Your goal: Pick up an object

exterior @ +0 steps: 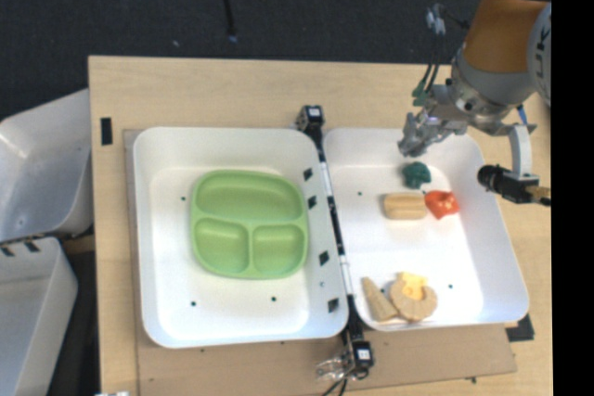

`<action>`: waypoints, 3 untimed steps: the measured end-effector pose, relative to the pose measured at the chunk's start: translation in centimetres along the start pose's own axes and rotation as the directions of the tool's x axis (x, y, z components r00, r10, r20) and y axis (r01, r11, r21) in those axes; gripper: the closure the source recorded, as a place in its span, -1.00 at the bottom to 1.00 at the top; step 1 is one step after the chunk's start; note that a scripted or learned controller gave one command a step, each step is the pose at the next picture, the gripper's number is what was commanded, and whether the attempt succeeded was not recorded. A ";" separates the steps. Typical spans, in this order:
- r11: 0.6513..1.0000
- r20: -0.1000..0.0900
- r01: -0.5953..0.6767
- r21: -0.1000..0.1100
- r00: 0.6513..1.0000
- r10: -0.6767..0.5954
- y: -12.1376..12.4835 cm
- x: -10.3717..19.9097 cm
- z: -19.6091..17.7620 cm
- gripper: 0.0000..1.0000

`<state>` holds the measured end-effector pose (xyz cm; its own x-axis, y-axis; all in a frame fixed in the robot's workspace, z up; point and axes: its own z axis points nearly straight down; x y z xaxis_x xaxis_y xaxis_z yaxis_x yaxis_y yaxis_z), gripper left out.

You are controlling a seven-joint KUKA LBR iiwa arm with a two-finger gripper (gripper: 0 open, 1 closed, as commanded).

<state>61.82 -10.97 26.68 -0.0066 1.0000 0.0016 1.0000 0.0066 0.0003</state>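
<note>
My gripper (pixel 414 141) hangs over the far part of the right bin (pixel 483 292), just above and slightly left of a small dark green object (pixel 417 172). Nothing shows between its fingers. In front of the green object lie a tan bread-like roll (pixel 404 206) and a red object (pixel 442 204), side by side. At the bin's near edge sits a cluster of tan and yellow food pieces (pixel 401 296).
The left bin (pixel 158 292) holds a light green divided plate (pixel 249 223). A black divider with clips (pixel 327 227) runs between the two bins. A black fitting (pixel 501 180) sticks in over the right bin's right rim.
</note>
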 end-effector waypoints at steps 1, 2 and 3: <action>1.000 0.001 -0.001 0.002 1.000 0.001 -1.6 5.3 1.4 1.00; 1.000 0.000 0.000 0.001 1.000 0.000 -3.3 10.2 0.8 1.00; 1.000 0.000 0.000 0.001 1.000 0.000 -5.3 15.0 1.2 1.00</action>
